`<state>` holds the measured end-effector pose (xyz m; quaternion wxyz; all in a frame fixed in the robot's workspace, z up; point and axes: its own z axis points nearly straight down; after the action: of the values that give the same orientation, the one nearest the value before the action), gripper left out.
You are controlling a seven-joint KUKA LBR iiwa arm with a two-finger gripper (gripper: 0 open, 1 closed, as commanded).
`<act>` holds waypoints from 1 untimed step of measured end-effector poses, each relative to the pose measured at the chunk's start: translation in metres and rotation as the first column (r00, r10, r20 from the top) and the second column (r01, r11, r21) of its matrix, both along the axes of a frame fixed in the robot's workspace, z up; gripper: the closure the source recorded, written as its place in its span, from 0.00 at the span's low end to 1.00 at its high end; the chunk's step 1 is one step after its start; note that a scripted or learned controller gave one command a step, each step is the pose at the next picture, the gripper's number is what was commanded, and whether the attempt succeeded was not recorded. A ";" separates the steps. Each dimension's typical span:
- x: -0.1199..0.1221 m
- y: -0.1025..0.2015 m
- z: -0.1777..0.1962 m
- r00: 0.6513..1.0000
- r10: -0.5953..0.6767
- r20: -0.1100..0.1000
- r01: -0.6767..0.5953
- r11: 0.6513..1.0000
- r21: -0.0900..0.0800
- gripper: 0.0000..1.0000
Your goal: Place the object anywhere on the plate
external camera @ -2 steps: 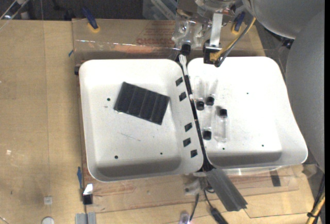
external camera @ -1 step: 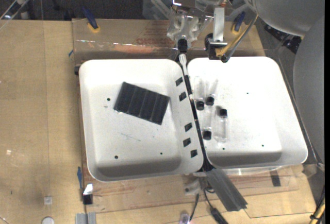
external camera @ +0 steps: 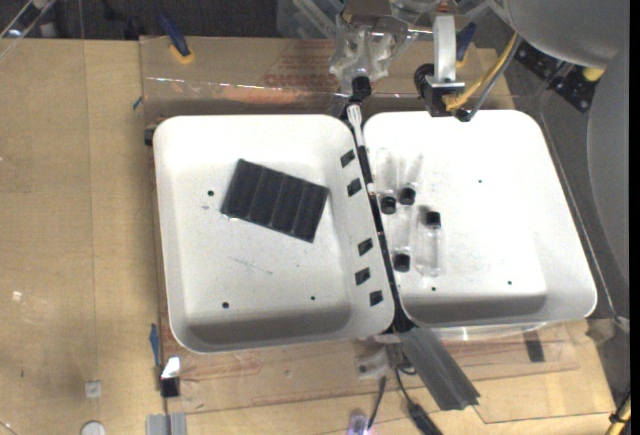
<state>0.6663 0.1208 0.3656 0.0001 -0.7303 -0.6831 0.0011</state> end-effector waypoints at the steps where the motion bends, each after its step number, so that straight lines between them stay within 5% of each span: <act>1: 0.000 -0.007 0.004 0.997 0.076 0.001 -0.076 0.997 0.000 1.00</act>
<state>0.6664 0.1142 0.3692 -0.0004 -0.7038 -0.7104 0.0005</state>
